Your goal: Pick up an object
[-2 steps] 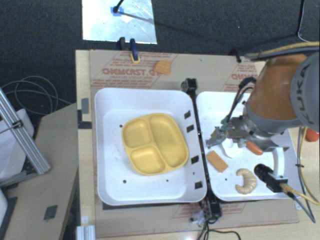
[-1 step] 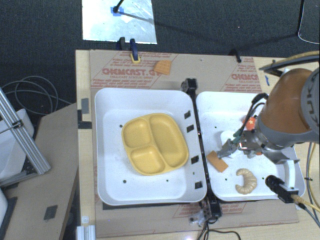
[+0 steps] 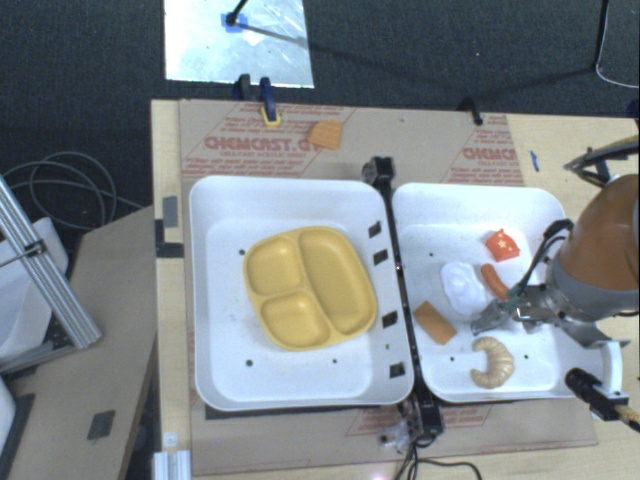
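Croissant (image 3: 492,361) lies just below the hand (image 3: 493,317), right bin (image 3: 440,213)

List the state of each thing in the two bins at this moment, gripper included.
Yellow divided plate: lying flat in the left bin, nothing in its compartments.
Croissant: lying loose on the right bin floor.
Brown block: lying flat, untouched.
Clear plastic piece: lying beside the sausage.
Red piece: resting free.
Gripper: low over the right bin, above the croissant.
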Robot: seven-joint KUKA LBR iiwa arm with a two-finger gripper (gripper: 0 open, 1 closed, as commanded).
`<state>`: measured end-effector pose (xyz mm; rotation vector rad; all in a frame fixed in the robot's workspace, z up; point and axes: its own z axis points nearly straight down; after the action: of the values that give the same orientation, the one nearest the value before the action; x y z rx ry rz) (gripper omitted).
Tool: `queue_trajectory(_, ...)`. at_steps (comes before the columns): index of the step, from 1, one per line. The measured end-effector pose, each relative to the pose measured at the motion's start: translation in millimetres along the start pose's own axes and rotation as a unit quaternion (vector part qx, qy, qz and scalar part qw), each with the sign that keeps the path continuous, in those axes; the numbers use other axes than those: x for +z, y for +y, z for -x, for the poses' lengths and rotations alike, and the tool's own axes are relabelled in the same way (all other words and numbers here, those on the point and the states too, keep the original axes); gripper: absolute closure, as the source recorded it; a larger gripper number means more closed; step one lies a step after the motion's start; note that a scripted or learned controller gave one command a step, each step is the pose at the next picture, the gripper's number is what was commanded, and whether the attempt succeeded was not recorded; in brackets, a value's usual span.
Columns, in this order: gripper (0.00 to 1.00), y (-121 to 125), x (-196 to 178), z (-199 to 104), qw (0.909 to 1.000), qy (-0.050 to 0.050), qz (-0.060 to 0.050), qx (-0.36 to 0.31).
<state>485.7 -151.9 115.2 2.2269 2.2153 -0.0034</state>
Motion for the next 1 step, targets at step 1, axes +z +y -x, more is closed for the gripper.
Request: queue_trajectory(1, 0.0, 56.3, 31.7, -51.3, 1.0, 0.0, 0.003, -0.008)
